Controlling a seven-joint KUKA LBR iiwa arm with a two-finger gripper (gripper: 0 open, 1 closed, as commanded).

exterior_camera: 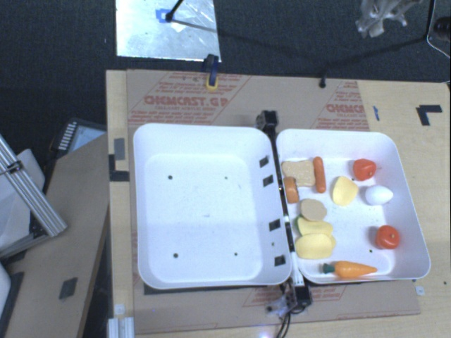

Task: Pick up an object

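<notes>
The right bin holds several toy foods: a slice of bread, a sausage, a red strawberry-like piece, a yellow piece, a white egg, a round tan piece, two pale yellow pieces, a red tomato and an orange carrot. A small orange piece lies by the bin's left wall. My gripper hangs high at the top right, well behind the bins, far from all the objects.
The left bin sits beside the right one on a cardboard sheet. A shiny metal plate lies on the dark floor behind. A blue-yellow clamp grips the bench's far edge. A metal frame stands at left.
</notes>
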